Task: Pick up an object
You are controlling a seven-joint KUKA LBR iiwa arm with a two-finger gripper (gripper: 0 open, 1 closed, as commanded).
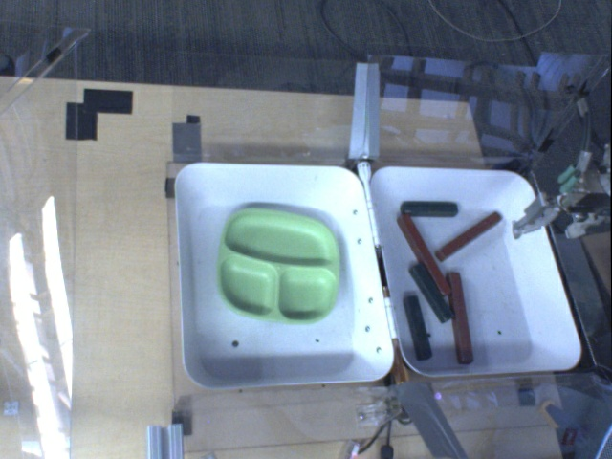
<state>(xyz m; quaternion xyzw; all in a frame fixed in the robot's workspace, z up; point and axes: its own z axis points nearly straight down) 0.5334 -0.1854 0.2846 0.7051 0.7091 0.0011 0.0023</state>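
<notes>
Two shallow white bins are set side by side on the pale wooden bench (105,256). One green plastic tray with three compartments (279,264) is seen lying flat in the left bin (201,352). Six sticks are counted in the right bin (521,352): three reddish-brown bars (423,253) and three dark green bars (428,209). One reddish-brown bar lies slanted near the far right corner, and another lies along the near side. Some bars are touching or crossing in the middle. The pincer (535,220) is seen at the right bin's right rim, above its wall; whether it is open or closed cannot be told. Nothing is seen held in it. Black cables (497,17) are laid on the dark carpet floor (191,17) behind the bench.
</notes>
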